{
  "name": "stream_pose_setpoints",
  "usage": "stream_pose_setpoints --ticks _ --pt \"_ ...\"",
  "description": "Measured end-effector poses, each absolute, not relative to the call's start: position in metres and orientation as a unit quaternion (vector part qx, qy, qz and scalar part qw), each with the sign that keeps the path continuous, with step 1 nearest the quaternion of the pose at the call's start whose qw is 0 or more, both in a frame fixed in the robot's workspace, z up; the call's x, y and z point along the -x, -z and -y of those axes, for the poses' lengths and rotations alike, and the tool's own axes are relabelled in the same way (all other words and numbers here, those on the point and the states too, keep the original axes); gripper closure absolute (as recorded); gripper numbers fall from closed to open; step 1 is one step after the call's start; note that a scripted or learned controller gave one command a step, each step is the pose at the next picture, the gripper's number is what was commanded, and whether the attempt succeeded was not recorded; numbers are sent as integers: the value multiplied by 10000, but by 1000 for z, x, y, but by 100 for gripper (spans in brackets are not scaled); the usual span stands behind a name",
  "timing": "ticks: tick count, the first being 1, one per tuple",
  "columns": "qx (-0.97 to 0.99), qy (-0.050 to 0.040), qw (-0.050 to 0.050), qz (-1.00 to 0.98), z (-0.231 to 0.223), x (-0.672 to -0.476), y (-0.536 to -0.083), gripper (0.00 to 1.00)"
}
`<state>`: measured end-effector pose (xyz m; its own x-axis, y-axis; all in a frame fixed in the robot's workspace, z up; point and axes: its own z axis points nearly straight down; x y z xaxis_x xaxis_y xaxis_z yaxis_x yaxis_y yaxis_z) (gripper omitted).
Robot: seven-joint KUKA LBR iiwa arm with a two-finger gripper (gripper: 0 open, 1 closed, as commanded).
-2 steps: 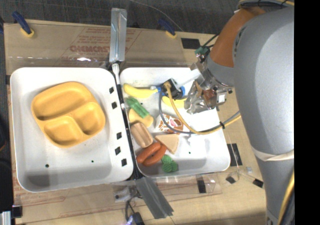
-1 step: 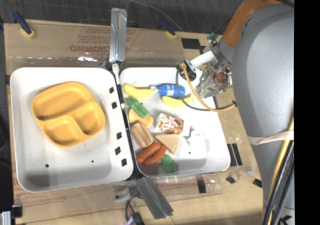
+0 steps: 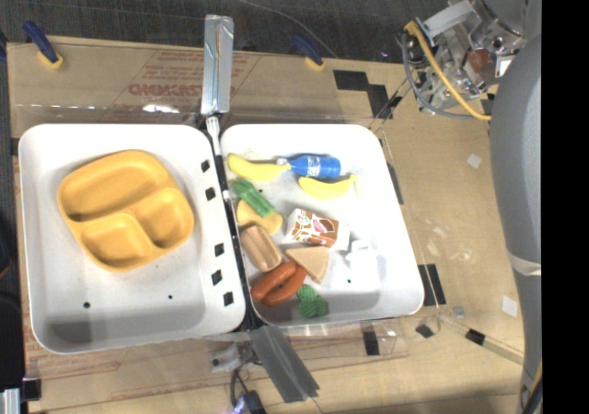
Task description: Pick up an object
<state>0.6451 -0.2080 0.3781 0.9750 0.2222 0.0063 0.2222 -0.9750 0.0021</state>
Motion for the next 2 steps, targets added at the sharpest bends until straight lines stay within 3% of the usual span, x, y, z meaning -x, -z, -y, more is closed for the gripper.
stream_pose_setpoints --ticks 1,2 --pt "-9937 11 -11 -1121 207 -645 -373 0" --pt "-9496 35 -33 -3135 207 -631 -298 0"
